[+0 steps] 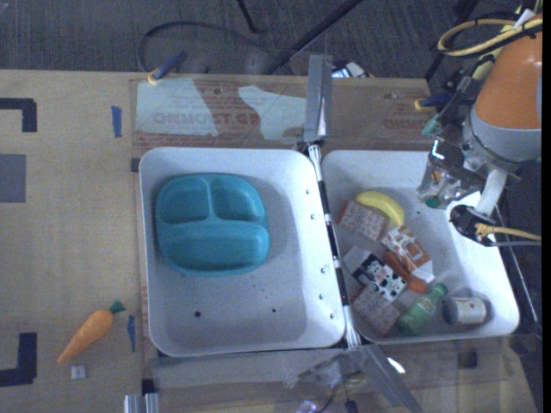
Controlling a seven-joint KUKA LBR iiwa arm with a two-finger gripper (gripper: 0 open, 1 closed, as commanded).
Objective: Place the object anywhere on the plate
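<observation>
A teal divided plate (211, 222) lies in the left bin (232, 329), toward its back left. The right bin (499, 291) holds the loose objects: a yellow banana (381, 206), a brown patterned box (362, 220), an orange-and-white box (406, 249), a black-and-white spotted box (380, 274), another brown box (376, 306), a green bottle (421, 309) and a small can (465, 309). My gripper (441, 185) hangs over the back right of the right bin, right of the banana and apart from it. Nothing shows plainly between it and the bin floor.
A toy carrot (86, 334) lies on the bench left of the left bin. A metal divider (331, 248) separates the two bins. Yellow and black cables (482, 222) trail from the wrist over the right bin's right rim.
</observation>
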